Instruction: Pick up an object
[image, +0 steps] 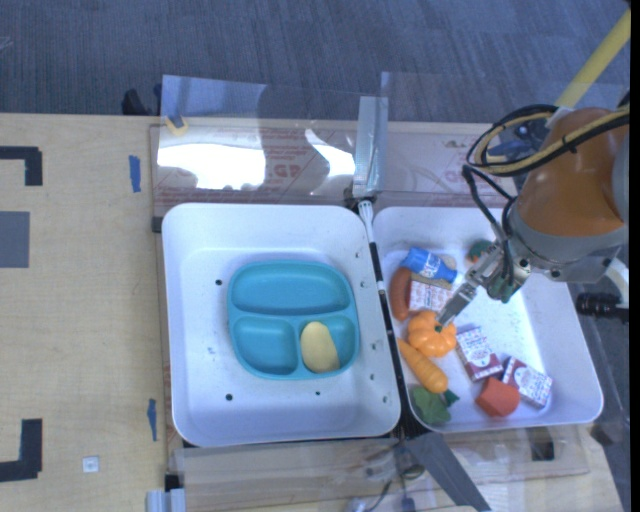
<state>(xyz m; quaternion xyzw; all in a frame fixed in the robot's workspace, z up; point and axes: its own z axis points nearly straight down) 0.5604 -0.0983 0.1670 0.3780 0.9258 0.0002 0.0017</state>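
From my station I see the arm (565, 190) reaching in from the right of the frame over the right bin (575, 345), its gripper (450, 308) angled down toward the pile of toy food at centre right. The tip sits right at the top of the orange pepper (432, 335), seemingly touching it, but I cannot tell whether it is open or closed around anything; it is too small and dark at this slant. Just below the pepper lies a carrot (424, 368), with a green piece (432, 403) under that. Above are a blue packet (430, 264) and a red-and-white packet (430, 297); further right lie more small packets (472, 348) and a red block (498, 397). In the left bin (190, 300) a teal divided tray (290, 290) holds a yellow lemon-like piece (319, 346) in its lower right compartment. My judgement: the approach is done, but nothing is lifted yet; the grasp and the raise are left.
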